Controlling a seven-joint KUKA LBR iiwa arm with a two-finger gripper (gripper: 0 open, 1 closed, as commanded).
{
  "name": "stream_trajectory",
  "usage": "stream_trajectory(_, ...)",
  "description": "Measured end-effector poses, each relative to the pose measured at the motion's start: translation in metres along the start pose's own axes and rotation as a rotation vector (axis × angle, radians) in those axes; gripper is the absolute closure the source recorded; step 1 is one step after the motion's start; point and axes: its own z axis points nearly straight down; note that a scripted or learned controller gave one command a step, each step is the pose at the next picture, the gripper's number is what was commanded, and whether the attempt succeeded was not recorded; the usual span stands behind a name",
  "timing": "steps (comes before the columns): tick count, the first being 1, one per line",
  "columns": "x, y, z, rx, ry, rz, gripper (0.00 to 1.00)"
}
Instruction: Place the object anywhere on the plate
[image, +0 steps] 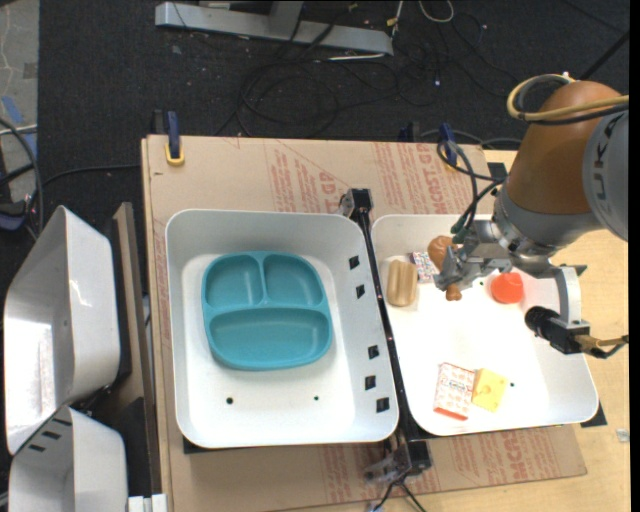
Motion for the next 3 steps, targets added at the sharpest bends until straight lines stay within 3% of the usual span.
stream_trajectory(3,0.146,-0.023,-0.012,0.002,0.001,-0.002,1.0)
